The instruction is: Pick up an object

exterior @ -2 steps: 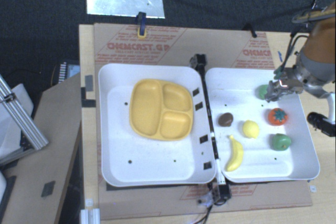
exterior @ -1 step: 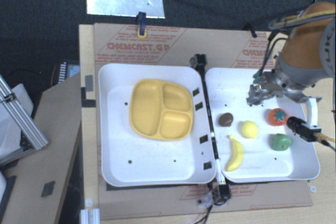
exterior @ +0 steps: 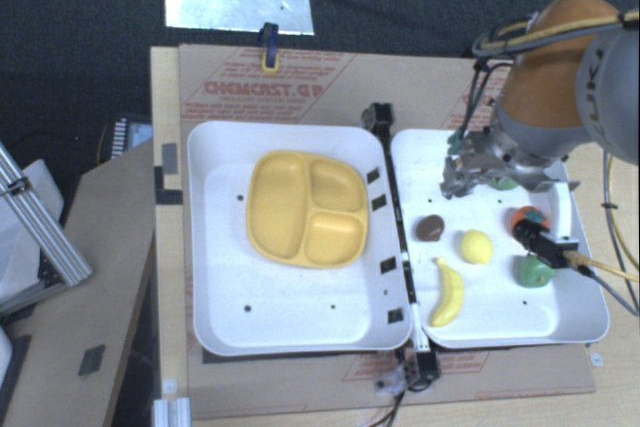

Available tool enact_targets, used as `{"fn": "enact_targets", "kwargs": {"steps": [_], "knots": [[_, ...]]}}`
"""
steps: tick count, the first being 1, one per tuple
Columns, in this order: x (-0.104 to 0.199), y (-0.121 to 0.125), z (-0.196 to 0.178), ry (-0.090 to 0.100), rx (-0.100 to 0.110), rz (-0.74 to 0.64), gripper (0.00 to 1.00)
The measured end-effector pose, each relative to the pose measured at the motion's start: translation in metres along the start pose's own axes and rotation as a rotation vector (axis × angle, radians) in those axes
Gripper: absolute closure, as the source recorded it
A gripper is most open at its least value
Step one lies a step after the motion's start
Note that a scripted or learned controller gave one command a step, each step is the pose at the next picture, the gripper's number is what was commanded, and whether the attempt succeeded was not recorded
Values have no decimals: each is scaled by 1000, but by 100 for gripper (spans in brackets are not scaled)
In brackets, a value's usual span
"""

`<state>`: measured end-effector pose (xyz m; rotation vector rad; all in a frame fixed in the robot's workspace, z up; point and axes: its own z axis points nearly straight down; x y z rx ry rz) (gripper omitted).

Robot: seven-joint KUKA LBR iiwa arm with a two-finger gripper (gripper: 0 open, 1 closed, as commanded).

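Arm (exterior: 560, 85) reaches from the right, gripper (exterior: 462, 177) low over the right bin's (exterior: 500, 320) far-left part; its grip cannot be told. Lemon (exterior: 476, 246) and banana (exterior: 448, 292) lie nearer, apart.

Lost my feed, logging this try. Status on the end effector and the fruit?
End effector low over right bin, far end. Banana, lemon, brown piece lie loose nearer the front. Nothing seen gripped.
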<state>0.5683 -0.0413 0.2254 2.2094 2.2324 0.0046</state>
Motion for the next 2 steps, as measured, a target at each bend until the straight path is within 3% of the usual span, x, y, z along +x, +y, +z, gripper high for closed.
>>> {"fn": "enact_targets", "kwargs": {"steps": [2], "knots": [[108, -8, -16, 1, 1, -1, 100]]}}
